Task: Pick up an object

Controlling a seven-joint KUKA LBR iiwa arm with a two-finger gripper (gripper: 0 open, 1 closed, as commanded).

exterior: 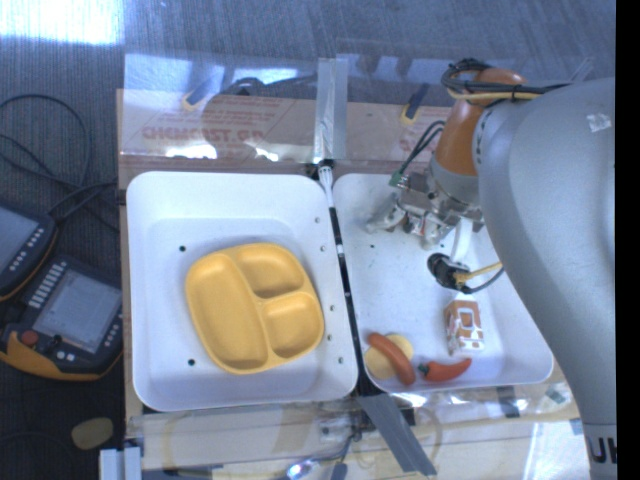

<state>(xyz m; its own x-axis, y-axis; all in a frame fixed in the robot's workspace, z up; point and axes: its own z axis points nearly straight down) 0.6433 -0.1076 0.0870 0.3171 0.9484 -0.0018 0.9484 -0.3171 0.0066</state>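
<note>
Nearest us, the bench's metal edge [250, 430], and down on the dark carpet [300, 18] to the left lies a handheld controller [60, 318] in an orange casing, with black cables [40, 148] looping away behind it. Into the right bin [400, 293] now: a hot dog [390, 356] sits in the near corner, a red chilli [446, 370] just beside it, and a small orange-and-white carton [463, 326] a little further in. In the left bin [160, 268], a yellow divided plate [255, 306] lies flat in the middle. Further back, the gripper [415, 220] hangs over the far end of the right bin, well apart from the food. Released or clenched, I cannot tell from here. Behind both bins there is cardboard [200, 128] with red print. Beyond that is more carpet, with a bright patch of light [60, 3] at the far left.
</note>
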